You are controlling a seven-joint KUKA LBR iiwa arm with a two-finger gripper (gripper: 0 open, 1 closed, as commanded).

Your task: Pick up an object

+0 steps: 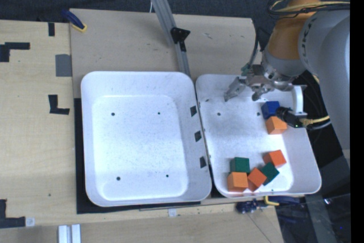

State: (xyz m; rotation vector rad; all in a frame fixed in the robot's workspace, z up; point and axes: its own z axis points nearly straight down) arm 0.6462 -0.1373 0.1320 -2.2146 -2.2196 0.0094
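Gripper (245, 92) over right bin's (222, 122) far end, fingers spread open, holding nothing. Blue block (270, 107) and orange block (276, 125) lie near it; further blocks (253, 173) cluster at near end.

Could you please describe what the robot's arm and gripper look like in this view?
The arm is a bulky, rounded grey body with an orange band above the wrist. Thin cables loop over the orange section, and a black cable runs beside a white bracket near the wrist. The gripper is small, metallic grey, with two slim fingers.
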